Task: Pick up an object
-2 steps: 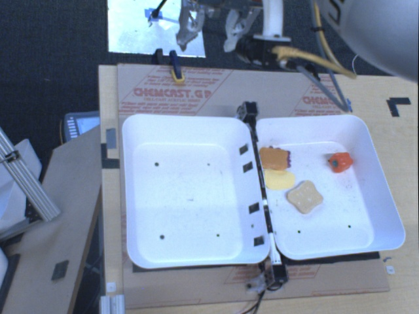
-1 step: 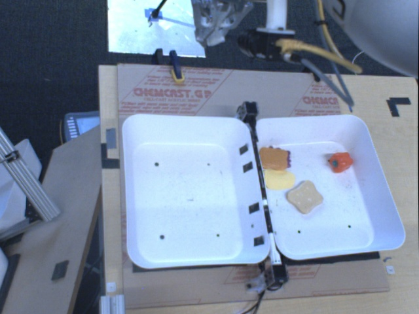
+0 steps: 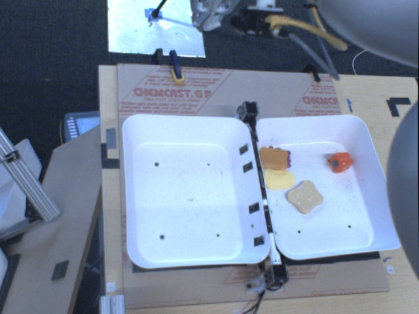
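The gripper point(image 3: 211, 6) is seen at the top edge of the frame, raised well above the counter point(image 3: 78, 175) and blurred against a shiny metal sheet point(image 3: 141, 25). Whether it is open or closed cannot be told, and nothing is seen held in it. Just to its right, a yellow cable point(image 3: 308, 29) and grey hoses are looped along the grey arm point(image 3: 373, 15), which is cut off by the upper right corner.

Well below the gripper, two white bins are set side by side on a brown board point(image 3: 216, 87) printed with red lettering. They are joined along the middle by a row of dark clips point(image 3: 253, 169).

Four small things are gathered in the right bin point(image 3: 366, 195), towards its left half and far wall. An orange block point(image 3: 275, 157) is placed close to the dividing wall, with a flat yellow disc point(image 3: 280, 180) touching it on the near side. A tan toast slice point(image 3: 305, 197) is laid just beside the disc, nearer the bin's middle. A red piece point(image 3: 340, 162) is set apart, near the right wall.

The left bin point(image 3: 131, 195) is marked by a few dark dots on its floor.

A yellow clamp point(image 3: 177, 74) is fixed to the board's far edge.
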